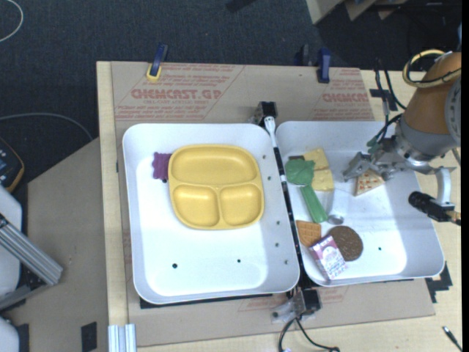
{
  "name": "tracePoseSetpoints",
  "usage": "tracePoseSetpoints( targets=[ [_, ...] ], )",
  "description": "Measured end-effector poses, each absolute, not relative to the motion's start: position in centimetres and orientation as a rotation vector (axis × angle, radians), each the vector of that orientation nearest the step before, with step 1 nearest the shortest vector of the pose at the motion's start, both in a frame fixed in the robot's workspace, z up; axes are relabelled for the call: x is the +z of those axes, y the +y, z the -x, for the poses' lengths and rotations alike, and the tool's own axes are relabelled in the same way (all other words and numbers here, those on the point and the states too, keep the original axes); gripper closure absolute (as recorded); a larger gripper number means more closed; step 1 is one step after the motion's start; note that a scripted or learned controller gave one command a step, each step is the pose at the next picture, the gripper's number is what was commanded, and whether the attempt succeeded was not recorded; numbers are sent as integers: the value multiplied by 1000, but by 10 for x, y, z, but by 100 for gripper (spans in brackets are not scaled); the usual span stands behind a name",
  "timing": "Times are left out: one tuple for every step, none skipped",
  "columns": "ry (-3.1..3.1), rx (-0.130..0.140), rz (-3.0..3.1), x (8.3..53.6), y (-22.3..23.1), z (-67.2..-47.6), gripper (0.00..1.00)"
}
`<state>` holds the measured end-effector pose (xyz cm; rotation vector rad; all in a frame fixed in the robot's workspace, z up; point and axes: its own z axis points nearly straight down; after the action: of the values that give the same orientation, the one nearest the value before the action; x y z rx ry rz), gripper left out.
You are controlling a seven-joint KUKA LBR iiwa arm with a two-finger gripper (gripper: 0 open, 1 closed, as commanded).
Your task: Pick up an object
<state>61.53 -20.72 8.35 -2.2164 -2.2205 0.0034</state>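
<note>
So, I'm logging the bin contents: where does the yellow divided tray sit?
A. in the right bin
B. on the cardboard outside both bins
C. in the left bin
C: the yellow divided tray lies inside the left bin, beside a small purple object at its left edge.

Single fixed camera above bench [220, 86], looking down at a slant; both white bins [146, 270] mid-frame, arm [432, 116] entering at right edge.

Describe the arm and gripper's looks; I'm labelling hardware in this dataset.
The arm is rounded, with an orange band and a grey-silver wrist section. Thin dark cables run beside it. The gripper is small, grey metal, with a black part sticking out nearby.
</note>
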Motion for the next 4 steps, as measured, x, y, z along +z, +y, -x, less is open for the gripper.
tracePoseSetpoints(
  targets=[
    [-2224,0,2219,96,-207,-616,100],
    [-2226,-4,2227,157,-209,-610,100],
    [-2229,-5,2226,211,-218,-617,100],
    [-2226,-3,2224,226,-218,-617,100]
  ],
)
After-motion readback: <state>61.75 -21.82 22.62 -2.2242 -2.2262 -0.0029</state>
